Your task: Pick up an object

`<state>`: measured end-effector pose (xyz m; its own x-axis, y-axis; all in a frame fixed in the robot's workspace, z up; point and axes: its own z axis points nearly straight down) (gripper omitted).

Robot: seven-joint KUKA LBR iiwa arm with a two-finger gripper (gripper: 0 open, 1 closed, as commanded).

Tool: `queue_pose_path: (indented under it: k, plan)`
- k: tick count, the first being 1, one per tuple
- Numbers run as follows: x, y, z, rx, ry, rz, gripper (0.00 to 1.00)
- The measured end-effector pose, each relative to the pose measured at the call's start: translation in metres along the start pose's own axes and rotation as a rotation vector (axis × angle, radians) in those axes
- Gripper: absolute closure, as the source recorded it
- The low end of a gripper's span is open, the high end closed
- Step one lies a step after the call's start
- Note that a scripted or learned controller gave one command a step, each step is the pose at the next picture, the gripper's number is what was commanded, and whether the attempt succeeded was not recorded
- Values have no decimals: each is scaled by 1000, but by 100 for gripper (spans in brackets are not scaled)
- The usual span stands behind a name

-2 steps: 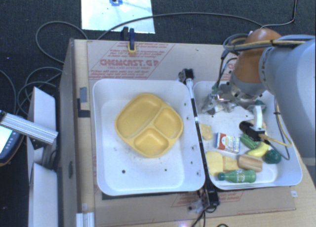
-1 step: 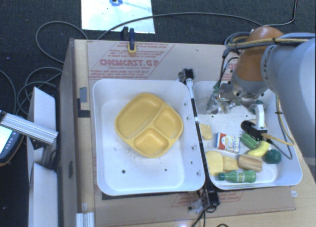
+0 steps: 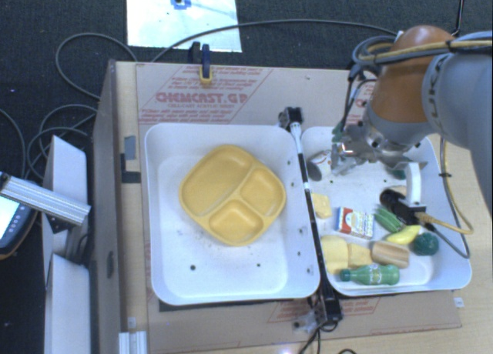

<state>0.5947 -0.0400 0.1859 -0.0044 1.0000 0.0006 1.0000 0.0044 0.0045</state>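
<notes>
Showing the gripper [image 3: 343, 154] hanging low over the far left part of the right bin [image 3: 453, 266], just right of the divider between the two bins. Reaching in from the right on the grey arm [image 3: 462, 91], with the orange band [image 3: 404, 75] above the wrist. Not revealing the grip state: open or closed cannot be told from this angle, and nothing is seen held.

Lying loose in the right bin, all candidates for picking: a small grey object [image 3: 316, 165] just left of the gripper, near the divider; a yellow block [image 3: 321, 206] nearer the camera; a red-and-white packet [image 3: 356, 222] beside it; green pieces [image 3: 389, 218] and a yellow curved piece [image 3: 405, 235] further right; a dark green ball [image 3: 424, 245] near the right wall. Crowding the near edge: two pale yellow slabs [image 3: 345, 253], a wooden cylinder [image 3: 390, 254], and a green bottle [image 3: 373, 274] lying on its side.

Occupying the left bin [image 3: 177, 272]: a yellow compartment plate [image 3: 231, 195], resting flat, well apart from the gripper.
</notes>
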Motion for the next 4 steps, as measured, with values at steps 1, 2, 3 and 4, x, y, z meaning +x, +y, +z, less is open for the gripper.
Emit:
queue_pose_path:
  k: [1, 2, 3, 4]
  plan:
    - [-1, -1, 1, 3, 0, 1, 0]
    - [-37, 74, 1, 1, -2, 1, 0]
    - [-5, 74, 1, 2, 0, -1, 0]
    - [-1, 50, 1, 2, -1, 3, 0]
